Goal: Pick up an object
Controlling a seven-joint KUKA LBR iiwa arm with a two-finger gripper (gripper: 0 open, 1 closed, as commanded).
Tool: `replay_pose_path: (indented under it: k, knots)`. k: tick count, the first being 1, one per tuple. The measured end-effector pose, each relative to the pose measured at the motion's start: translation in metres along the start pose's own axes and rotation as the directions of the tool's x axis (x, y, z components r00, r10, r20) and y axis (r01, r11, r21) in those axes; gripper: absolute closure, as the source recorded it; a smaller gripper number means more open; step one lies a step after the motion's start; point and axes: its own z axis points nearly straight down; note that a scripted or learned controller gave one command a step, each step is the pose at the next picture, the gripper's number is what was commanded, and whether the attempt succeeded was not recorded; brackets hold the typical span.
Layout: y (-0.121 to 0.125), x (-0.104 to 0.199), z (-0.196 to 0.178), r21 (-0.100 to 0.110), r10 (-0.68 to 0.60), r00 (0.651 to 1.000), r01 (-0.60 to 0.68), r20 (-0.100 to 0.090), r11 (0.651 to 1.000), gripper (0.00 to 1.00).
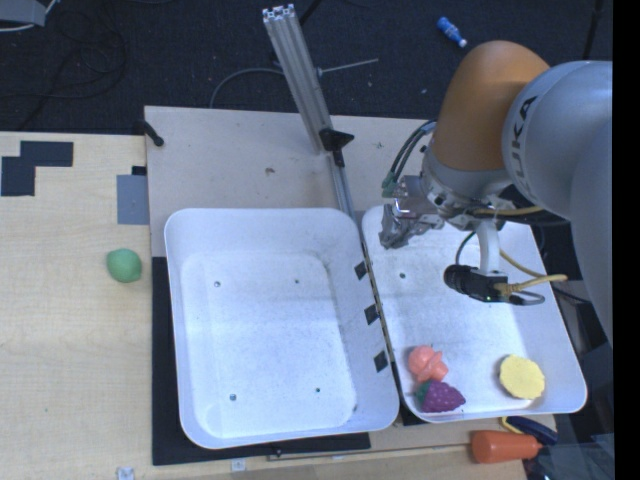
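Here you see the grey arm reaching in from the right, its gripper (400, 230) hanging over the far left corner of the right bin (560, 368). You cannot tell how the fingers stand. Along that bin's near edge lie an orange-pink toy (427, 362), touching a purple grape-like toy (440, 397), and, well apart, a yellow round toy (522, 376). A green ball (124, 265) sits on the desk (70, 368), left of the left bin (270, 318).
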Motion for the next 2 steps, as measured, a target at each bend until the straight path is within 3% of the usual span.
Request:
replay_pose_path:
  k: [2]
  knots:
    - [-0.029, 0.101, 0.007, 0.0, 0.0, 1.0, 0.0, 0.0, 1.0, 1.0]
